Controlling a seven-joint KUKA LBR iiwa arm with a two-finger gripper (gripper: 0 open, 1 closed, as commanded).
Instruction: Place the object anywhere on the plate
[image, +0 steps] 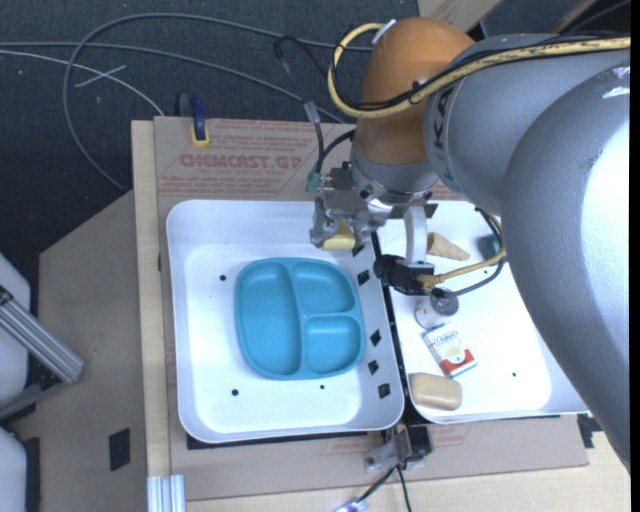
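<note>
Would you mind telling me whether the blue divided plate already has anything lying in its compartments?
Empty. All three compartments of the plate show bare blue. The claw is above the plate's far rim, with a pale yellowish object at it, not yet on the plate.

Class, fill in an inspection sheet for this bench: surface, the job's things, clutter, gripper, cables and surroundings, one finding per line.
Surface: two white bins, left bin and right bin, side by side on a brown board.
Job's things: blue plate, three compartments, in the left bin; pale yellow object at the gripper's tip, above the plate's far edge.
Clutter: right bin holds a wedge, a small carton and a tan bar.
Gripper: gripper over the left bin's far side.
Cables: yellow hose looped at the wrist; thin wires on the dark floor.
Surroundings: dark floor.
</note>
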